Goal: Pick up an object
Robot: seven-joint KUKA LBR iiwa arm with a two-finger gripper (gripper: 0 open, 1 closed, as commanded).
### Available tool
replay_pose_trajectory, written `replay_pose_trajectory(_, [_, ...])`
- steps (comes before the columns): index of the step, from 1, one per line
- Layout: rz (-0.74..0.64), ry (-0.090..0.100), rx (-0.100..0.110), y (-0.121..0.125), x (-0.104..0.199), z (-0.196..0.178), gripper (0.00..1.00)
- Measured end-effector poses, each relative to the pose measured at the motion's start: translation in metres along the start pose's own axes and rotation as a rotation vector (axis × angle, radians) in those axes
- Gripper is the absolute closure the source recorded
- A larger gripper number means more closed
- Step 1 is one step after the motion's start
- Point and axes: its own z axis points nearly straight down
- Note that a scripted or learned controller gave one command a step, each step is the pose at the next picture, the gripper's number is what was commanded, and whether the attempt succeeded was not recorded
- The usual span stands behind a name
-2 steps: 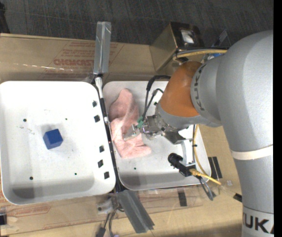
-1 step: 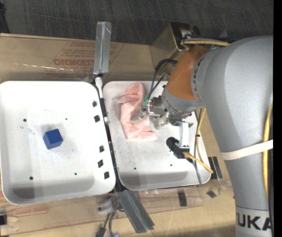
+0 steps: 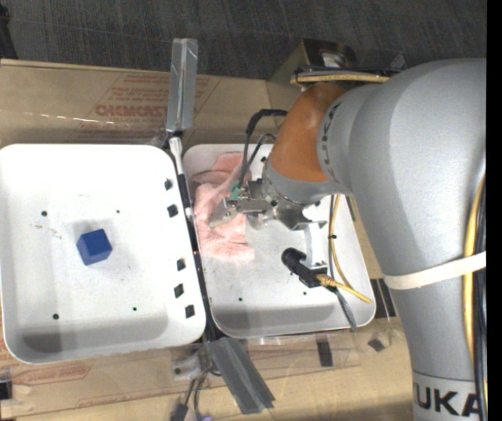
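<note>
Brown cardboard sheet [image 3: 75,95], faint red print unreadable, under two white bins [image 3: 23,235]; "KUKA" partly visible on arm; gripper [image 3: 238,207] over pink crumpled cloth [image 3: 220,226], grasp unclear; blue cube [image 3: 94,246] left.

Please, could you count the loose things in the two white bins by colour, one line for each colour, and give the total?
Blue: 1, the blue cube in the left bin.
Pink: 1, the pink cloth in the right bin, partly under the gripper.
Total: 2
</note>
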Motion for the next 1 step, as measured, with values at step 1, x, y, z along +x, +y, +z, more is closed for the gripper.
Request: replay_pose_trajectory(1, [-0.016,0.001,0.0,0.0551,-0.0138,-0.0002,0.0])
